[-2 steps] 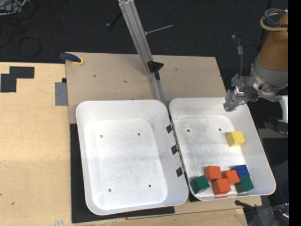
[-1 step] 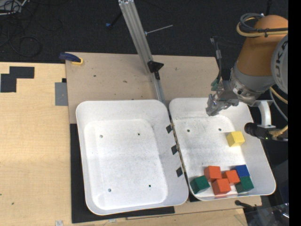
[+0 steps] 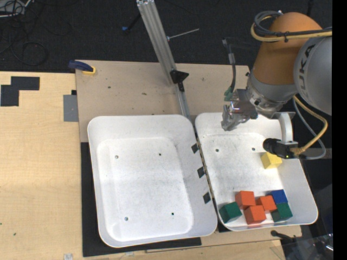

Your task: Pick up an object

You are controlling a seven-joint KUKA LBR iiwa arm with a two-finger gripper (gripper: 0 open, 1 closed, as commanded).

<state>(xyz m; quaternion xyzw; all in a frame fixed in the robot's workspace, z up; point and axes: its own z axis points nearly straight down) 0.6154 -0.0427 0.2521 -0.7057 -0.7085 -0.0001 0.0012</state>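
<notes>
My gripper [image 3: 231, 121] hangs over the far left part of the right bin [image 3: 233, 150], above bare white floor, with no object under it or touching it. A yellow block [image 3: 270, 161] lies near the bin's right wall, well to the right of the gripper. At the bin's near end sits a cluster of blocks: three orange ones [image 3: 255, 206], a blue one [image 3: 279, 196], a green one [image 3: 231, 212] and a dark green one [image 3: 282, 214]. The cluster is far from the gripper, toward the front edge.
The left bin [image 3: 108, 140] stands beside the right one, with black clips [image 3: 200, 171] along the shared edge. A slanted aluminium rail [image 3: 161, 45] rises behind the bins. A blue and yellow clamp [image 3: 82, 66] lies at the bench's back left.
</notes>
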